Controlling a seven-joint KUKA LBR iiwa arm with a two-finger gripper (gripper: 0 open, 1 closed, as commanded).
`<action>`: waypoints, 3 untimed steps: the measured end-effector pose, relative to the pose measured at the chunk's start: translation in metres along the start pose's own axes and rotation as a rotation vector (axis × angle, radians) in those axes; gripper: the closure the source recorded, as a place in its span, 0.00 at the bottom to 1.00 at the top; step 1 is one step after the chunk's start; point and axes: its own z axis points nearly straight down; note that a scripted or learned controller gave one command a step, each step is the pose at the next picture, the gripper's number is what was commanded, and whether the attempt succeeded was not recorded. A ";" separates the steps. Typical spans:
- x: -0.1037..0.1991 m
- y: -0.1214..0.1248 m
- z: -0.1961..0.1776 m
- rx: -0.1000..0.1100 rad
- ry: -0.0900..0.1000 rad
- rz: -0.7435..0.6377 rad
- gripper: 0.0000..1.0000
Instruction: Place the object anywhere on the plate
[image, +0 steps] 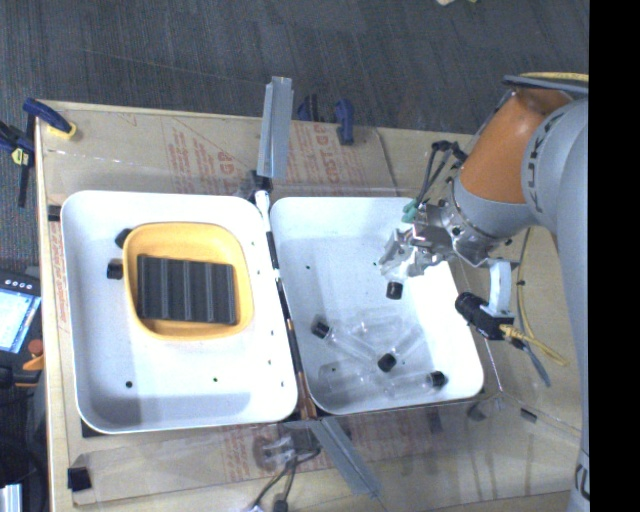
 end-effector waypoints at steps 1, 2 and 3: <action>0.067 0.016 -0.020 0.000 -0.001 -0.105 1.00; 0.132 0.052 -0.012 -0.001 -0.002 -0.221 1.00; 0.229 0.045 0.025 0.003 -0.002 -0.458 1.00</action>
